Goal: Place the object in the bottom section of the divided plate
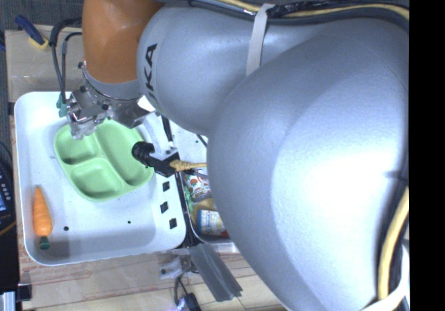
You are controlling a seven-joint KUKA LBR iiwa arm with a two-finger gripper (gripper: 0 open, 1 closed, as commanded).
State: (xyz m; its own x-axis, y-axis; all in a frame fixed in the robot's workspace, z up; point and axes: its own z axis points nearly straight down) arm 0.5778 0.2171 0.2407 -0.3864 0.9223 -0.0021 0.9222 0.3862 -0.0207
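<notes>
- My jaws (78, 124) hover over the green divided plate (104, 160), upper left; I cannot tell their opening.
- Carrot (42, 213) lies lower left in the bin (104, 233): light, stiff, smooth; I'd grasp mid-body.

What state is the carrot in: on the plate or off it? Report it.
Off. The carrot lies on the left bin's floor, apart from the green plate.
</notes>
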